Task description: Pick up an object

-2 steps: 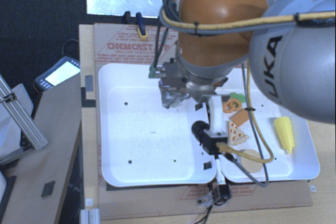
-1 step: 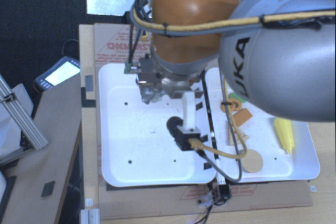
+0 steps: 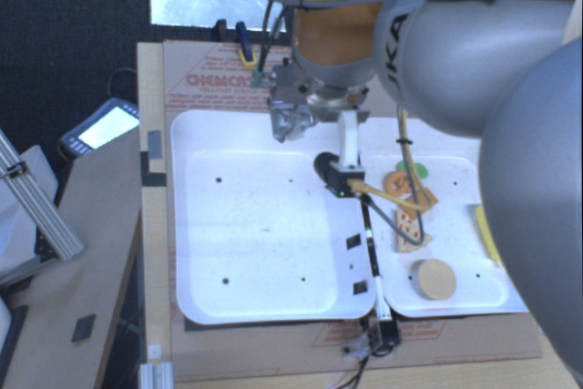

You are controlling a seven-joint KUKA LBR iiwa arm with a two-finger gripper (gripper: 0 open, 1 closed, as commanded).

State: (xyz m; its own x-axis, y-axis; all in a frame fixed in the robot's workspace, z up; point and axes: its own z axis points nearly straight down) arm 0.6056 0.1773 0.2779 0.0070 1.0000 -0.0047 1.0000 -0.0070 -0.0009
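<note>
My gripper (image 3: 290,121) hangs over the far right corner of the left white bin (image 3: 196,196), below the orange band of the arm. Nothing shows beneath it. The loose objects lie in the right bin (image 3: 460,301): a round wooden disc (image 3: 434,279) near the front, an orange ring-shaped piece (image 3: 398,185) in the middle, a speckled wedge (image 3: 409,229) between them, and a yellow strip (image 3: 485,232) at the right, partly hidden by the arm. A bit of green (image 3: 417,168) peeks out behind the orange piece.
A black fitting on a white bracket (image 3: 332,168) sits on the divider between the bins, with a cable (image 3: 369,241) running along it to the front. The big grey arm (image 3: 492,59) covers the right bin's far side. A screen device (image 3: 100,130) lies left of the bench.
</note>
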